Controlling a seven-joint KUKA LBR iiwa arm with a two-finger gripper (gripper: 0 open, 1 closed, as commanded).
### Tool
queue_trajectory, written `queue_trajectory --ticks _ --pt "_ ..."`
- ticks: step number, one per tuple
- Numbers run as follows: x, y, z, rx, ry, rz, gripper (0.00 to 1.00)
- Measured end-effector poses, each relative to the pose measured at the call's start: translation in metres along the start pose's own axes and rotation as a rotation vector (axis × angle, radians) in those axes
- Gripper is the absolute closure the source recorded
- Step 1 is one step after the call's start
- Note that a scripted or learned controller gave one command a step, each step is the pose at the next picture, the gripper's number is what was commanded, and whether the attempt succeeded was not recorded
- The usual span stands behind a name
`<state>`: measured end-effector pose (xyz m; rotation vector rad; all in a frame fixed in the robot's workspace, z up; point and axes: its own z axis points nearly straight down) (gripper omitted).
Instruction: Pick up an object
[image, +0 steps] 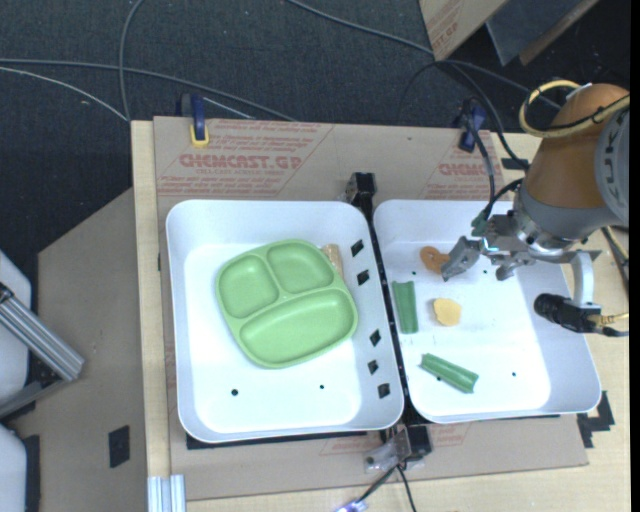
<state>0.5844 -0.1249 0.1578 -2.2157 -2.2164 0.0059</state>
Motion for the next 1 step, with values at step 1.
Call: queue_trajectory --ticks 1 --pt "0.0101 0.0033 0.0546 -0.001 0.0 -0.001 0.0"
